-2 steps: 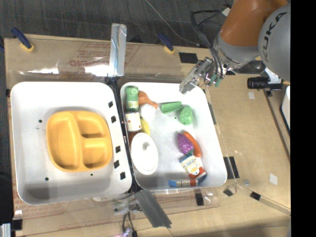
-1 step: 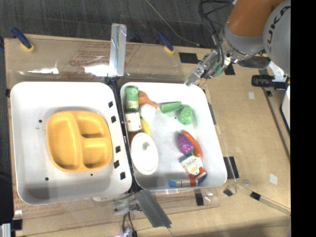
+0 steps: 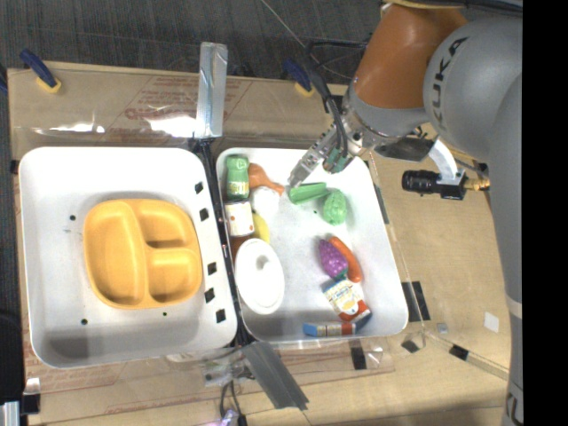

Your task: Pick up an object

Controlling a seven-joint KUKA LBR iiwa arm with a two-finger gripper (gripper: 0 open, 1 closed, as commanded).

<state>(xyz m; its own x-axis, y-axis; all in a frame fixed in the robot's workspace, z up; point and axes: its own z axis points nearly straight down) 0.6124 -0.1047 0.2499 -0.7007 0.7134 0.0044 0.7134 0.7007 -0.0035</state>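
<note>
My gripper (image 3: 317, 172) hangs over the back of the right bin (image 3: 383, 238), open, with nothing between its fingers. Its tips stand just above a green cucumber-like piece (image 3: 307, 193) and a leafy green toy (image 3: 335, 207). Further forward lie a purple grape bunch (image 3: 332, 257) and an orange carrot (image 3: 349, 261) side by side. A small juice carton (image 3: 344, 297) and a blue marker (image 3: 321, 329) rest near the front wall. Along the left wall are a green bottle (image 3: 237, 175), a red-labelled bottle (image 3: 238, 219), an orange piece (image 3: 262, 179), a yellow piece (image 3: 261, 228) and a white bowl (image 3: 260, 274).
The left bin (image 3: 44, 318) holds a yellow divided plate (image 3: 140, 253). The grey arm with its orange band (image 3: 399, 56) reaches in from the upper right. A black fitting (image 3: 432, 183) sticks out beside the right bin's far corner.
</note>
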